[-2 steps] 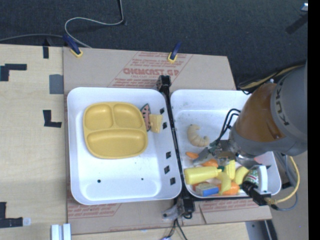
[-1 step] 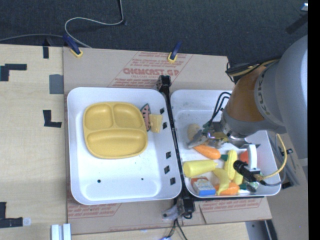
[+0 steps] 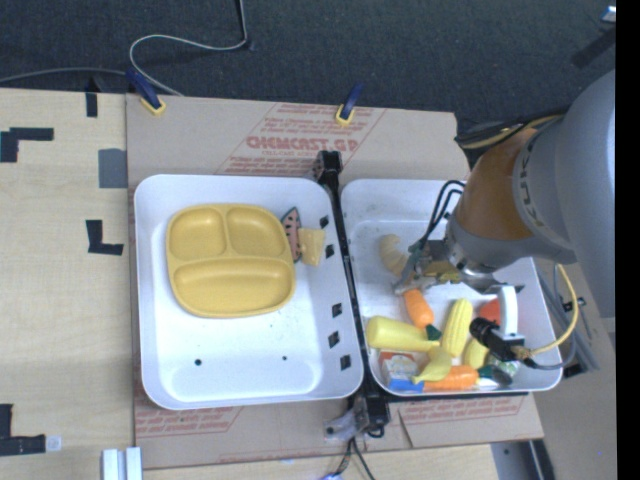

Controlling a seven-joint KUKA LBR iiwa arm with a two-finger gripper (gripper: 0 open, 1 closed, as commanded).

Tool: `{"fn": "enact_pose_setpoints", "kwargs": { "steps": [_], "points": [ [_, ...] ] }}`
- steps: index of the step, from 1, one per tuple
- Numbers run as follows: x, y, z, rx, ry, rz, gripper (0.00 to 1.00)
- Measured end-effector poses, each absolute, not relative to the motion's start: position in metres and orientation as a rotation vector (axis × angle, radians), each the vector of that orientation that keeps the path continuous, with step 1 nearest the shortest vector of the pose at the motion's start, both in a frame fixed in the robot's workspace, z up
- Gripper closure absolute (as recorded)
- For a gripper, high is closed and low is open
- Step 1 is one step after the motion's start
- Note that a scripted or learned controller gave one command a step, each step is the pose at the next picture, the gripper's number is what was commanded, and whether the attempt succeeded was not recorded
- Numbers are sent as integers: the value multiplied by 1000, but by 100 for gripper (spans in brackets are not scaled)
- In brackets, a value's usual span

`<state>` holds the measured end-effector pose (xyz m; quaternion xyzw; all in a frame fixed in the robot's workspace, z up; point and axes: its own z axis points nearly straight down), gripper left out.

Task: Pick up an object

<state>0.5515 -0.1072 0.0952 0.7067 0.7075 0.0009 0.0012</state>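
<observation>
Two bins, and I worked the right bin [image 3: 357,208], since the toy food sat heaped along its near side. My gripper [image 3: 420,271] hung low over a small carrot [image 3: 420,308], just beside the corn cob [image 3: 456,326]. Grip state: couldn't tell. Yellow divided plate [image 3: 230,260] lay in the left bin [image 3: 150,298], out of the way.

Red "CHEMCAST GP" lettering, printed upside down on brown cardboard sheet [image 3: 300,143] under the bins
</observation>
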Motion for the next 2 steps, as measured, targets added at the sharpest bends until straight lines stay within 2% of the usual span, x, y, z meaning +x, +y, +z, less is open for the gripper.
{"fn": "enact_pose_setpoints", "kwargs": {
  "steps": [1, 2],
  "points": [
    [615, -51, 185, 2218, 2224, 0, 100],
    [612, 23, 226, 2219, 2226, -1, 100]
  ]
}}
